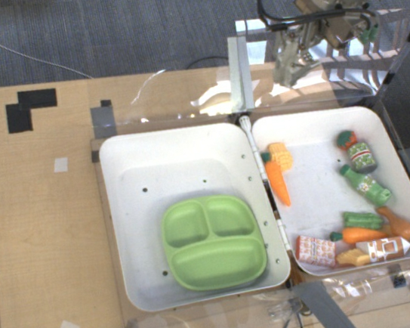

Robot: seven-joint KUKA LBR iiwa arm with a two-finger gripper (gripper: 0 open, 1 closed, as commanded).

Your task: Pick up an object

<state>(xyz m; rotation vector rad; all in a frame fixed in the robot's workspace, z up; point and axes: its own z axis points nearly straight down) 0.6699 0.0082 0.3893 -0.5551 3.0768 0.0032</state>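
Nearest me, the right-hand shallow white bin [316, 143] holds the candidates: a red-and-white snack carton [316, 250] and an orange-and-white box [386, 249] crowded against its front wall, an orange toy carrot [277, 183] along the divider, and a small green bottle [366, 185] further back. The green three-compartment plastic plate [213, 241] sits in the left bin [131, 208]. Beyond the far rim, my gripper [290, 59] hangs high, grasping nothing. I judge the front cluster risky: descending there could strike the wall or pinch two items.
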